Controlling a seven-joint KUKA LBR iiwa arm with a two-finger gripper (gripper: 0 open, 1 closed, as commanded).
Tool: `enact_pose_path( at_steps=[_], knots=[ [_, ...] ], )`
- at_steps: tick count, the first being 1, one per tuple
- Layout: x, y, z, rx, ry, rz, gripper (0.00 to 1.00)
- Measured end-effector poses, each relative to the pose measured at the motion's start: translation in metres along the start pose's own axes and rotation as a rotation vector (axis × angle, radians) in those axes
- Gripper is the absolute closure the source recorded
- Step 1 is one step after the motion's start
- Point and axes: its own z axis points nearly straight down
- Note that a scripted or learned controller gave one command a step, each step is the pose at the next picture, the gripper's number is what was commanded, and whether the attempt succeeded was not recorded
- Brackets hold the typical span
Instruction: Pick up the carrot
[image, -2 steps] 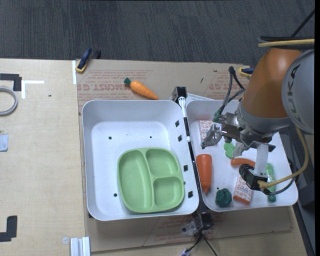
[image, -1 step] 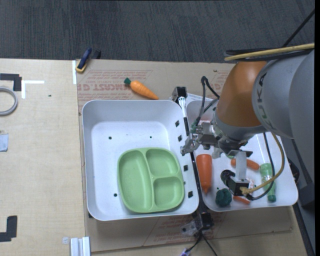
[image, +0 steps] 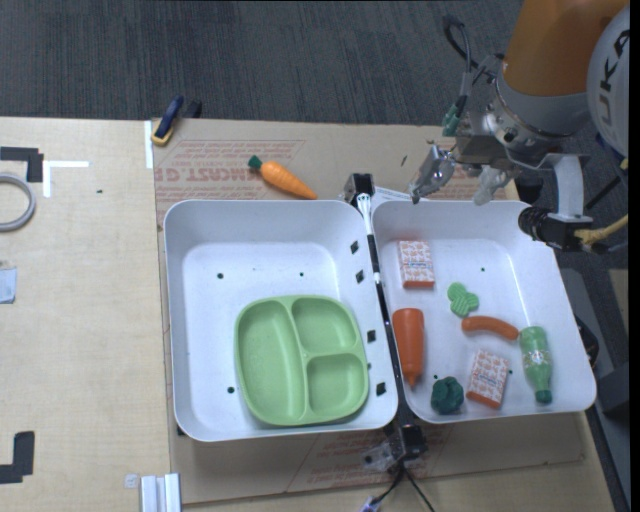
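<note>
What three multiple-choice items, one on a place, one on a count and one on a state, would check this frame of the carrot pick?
1. Where does the carrot lie?
A. in the green tray
B. on the cardboard behind the left bin
C. in the right bin

2. How many compartments has the green tray?
A. two
B. three
C. five

3. How does the gripper stand?
A. above the back rim of the right bin, with nothing between its fingers
B. closed on the green bottle
C. pressed into the green tray

Answers:
1 B: the carrot rests outside both bins, past the back wall of the left bin.
2 B: three hollows show.
3 A: it hangs over the far edge of the right bin, fingers apart.
</note>
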Motion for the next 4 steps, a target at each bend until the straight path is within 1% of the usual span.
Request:
enact_pose_path(
  at_steps=[1, 2, 3, 4],
  knots=[
    [0.066, -0.084, 0.071, 0.002, 0.001, -0.065, 0.00],
    [0.133, -0.125, 0.114, 0.002, 0.001, -0.095, 0.00],
    [0.066, 0.003, 0.131, 0.000, 0.000, -0.209, 0.00],
    [0.098, -0.056, 0.136, 0.002, 0.001, -0.292, 0.00]
  ],
)
